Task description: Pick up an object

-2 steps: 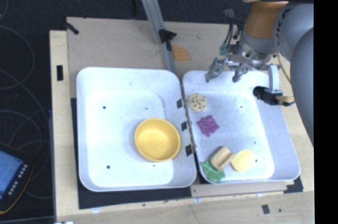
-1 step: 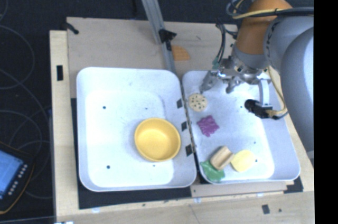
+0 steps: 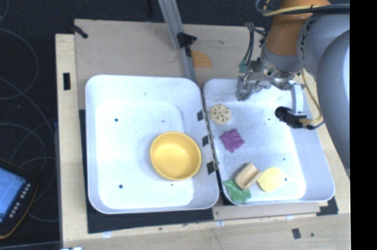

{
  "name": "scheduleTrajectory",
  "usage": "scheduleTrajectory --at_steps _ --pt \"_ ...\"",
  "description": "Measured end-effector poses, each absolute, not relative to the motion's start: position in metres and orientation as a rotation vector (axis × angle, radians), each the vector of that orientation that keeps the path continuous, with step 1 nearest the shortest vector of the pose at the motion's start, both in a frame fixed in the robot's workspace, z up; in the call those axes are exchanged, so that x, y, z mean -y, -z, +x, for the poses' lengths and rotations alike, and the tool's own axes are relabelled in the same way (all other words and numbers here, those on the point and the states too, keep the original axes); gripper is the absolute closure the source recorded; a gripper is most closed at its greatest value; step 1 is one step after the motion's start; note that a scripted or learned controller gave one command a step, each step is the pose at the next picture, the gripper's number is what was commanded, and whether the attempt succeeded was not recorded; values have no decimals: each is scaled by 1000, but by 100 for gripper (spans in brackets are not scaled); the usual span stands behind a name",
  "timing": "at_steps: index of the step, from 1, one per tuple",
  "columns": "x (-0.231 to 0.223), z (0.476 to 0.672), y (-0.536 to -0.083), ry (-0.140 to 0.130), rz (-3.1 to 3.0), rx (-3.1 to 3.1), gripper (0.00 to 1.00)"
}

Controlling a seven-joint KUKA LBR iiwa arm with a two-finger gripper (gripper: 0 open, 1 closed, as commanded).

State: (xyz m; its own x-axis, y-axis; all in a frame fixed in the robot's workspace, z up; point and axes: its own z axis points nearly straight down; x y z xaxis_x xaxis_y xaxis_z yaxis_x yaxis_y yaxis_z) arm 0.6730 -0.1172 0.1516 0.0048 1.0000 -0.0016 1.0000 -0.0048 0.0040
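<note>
Gripper (image 3: 244, 91) hangs over the far end of the right bin (image 3: 306, 184), whether spread or pinched I cannot tell, nothing seen in it, likely lining up on the round cookie (image 3: 220, 114) just below

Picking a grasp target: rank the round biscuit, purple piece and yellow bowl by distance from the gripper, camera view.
1. Round biscuit, right bin's upper left, just below the gripper.
2. Purple piece, lower, mid-bin.
3. Yellow bowl, left bin.

Bowl (image 3: 175, 155) in left bin (image 3: 112, 101); biscuit (image 3: 220, 114) behind crumpled lump (image 3: 232, 140) in right bin (image 3: 306, 181)
</note>
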Motion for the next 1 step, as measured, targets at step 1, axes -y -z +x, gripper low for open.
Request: scheduleTrajectory --at_steps 1 --pt "114 684 -209 -9 2214 -2220 100"
